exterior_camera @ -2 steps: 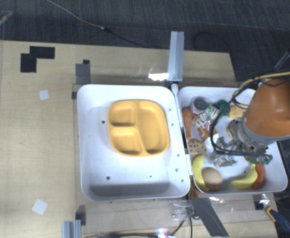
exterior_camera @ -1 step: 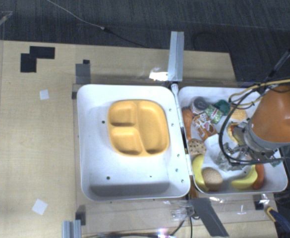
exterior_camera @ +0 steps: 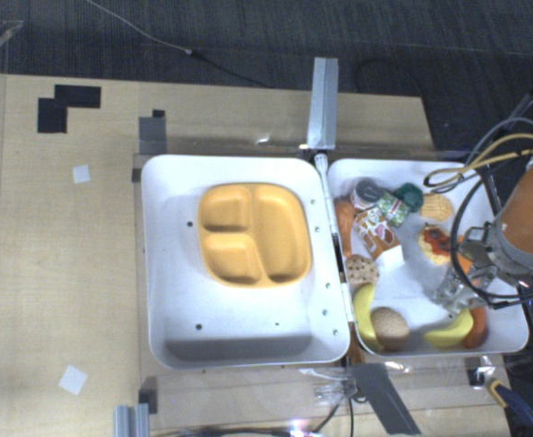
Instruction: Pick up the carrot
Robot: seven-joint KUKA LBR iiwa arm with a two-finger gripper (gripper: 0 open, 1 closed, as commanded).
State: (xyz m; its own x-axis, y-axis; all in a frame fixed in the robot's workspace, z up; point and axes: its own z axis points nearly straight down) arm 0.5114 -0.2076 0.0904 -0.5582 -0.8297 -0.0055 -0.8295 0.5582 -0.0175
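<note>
Just beside the jaws, the carrot at bin corner; jaw opening indiscernible.

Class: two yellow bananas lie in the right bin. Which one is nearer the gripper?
The short yellow banana at the bin's near-right corner, just below the gripper; the other banana lies by the left wall.

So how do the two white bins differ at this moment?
The left bin holds one item, a yellow three-compartment plate near its middle; the right bin holds a crowded heap of toy food, including a banana, a cookie and a green-capped bottle. The arm's gripper reaches into the right bin, away from the left bin. Both are shallow, white and round-cornered, side by side.
</note>
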